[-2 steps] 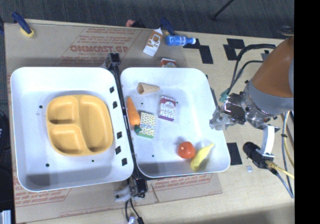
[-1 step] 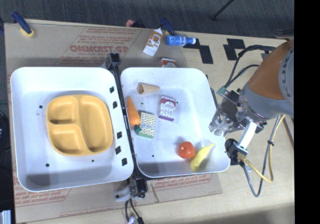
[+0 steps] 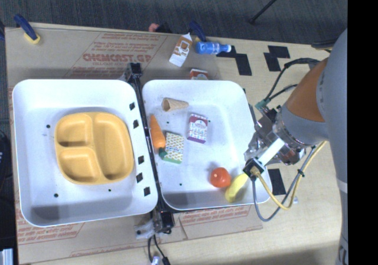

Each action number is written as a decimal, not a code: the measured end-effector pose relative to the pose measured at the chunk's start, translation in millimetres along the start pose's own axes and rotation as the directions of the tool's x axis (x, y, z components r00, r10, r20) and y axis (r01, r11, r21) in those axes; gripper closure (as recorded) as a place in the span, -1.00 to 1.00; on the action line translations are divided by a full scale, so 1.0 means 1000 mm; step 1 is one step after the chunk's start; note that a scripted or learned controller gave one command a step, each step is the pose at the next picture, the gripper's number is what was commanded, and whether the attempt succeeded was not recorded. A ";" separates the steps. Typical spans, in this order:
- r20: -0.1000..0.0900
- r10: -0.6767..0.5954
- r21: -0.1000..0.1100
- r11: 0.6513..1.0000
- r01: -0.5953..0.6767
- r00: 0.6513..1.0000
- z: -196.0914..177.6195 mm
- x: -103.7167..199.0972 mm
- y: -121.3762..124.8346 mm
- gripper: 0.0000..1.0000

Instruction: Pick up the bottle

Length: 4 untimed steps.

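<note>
A small blue bottle (image 3: pixel 211 48) lies on its side on the bench behind the right bin (image 3: pixel 236 95), outside its rim. My gripper (image 3: pixel 258 153) hangs over that bin's right rim, near the front right corner and far from the bottle. Just left of and below the gripper, a yellow oblong thing (image 3: pixel 235 187) and a red-orange ball (image 3: pixel 220 177) lie on the bin floor.
The right bin also holds a carrot (image 3: pixel 156 132), a cone (image 3: pixel 174 104), a purple carton (image 3: pixel 198 127) and a checkered packet (image 3: pixel 173 146). A yellow divided plate (image 3: pixel 94 146) sits in the left bin (image 3: pixel 29 98). Two small cartons (image 3: pixel 181 50) (image 3: pixel 199 73) lie on the bench near the bottle.
</note>
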<state>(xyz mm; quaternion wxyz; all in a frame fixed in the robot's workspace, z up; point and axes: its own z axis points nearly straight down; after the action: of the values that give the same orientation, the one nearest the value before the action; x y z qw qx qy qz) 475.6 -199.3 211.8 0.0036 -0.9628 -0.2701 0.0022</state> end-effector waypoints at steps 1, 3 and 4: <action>-0.001 0.142 -0.003 0.990 -0.142 0.990 -0.017 -0.006 0.010 1.00; -0.001 0.331 -0.001 0.944 -0.331 0.944 -0.012 -0.006 0.009 1.00; -0.001 0.330 -0.001 0.944 -0.330 0.944 -0.002 0.004 -0.007 1.00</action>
<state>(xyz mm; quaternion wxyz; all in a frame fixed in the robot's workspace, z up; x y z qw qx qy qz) 475.9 -191.2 213.4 0.0028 -0.9945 -0.1050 0.0024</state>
